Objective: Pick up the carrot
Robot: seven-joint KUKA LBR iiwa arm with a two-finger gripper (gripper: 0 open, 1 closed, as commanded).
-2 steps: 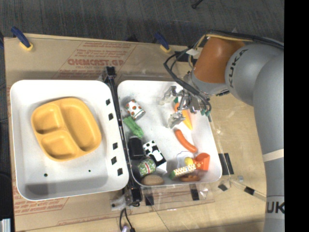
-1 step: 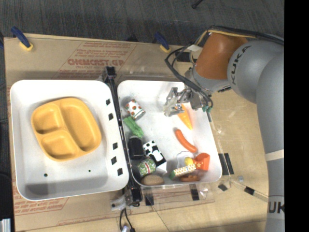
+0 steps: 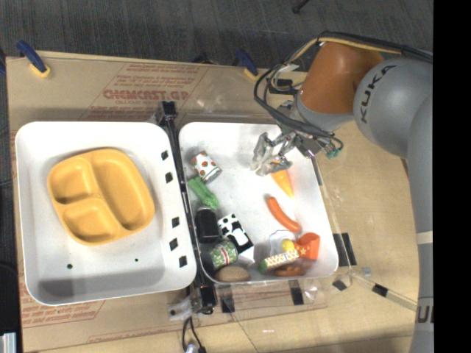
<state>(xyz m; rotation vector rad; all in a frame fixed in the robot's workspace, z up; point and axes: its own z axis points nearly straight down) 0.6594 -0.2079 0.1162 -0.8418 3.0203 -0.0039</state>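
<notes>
The carrot [image 3: 283,182] is a short orange cone lying on the floor of the right bin [image 3: 243,138], near its right wall, with its wide end pointing up the view. My gripper [image 3: 271,155] hangs right at that wide end, reaching in from the upper right. Its metal fingers [image 3: 261,157] stand spread and open, and the carrot lies just below their tips, not between them. The orange wrist band [image 3: 331,76] sits above the bin's back right corner.
An orange-red sausage [image 3: 283,214] lies just below the carrot. A red can [image 3: 206,166], a green piece [image 3: 202,193], a black-and-white toy [image 3: 235,232], a green can [image 3: 223,254] and a red cup [image 3: 309,245] crowd the bin's left and front. The left bin holds a yellow divided plate [image 3: 99,195].
</notes>
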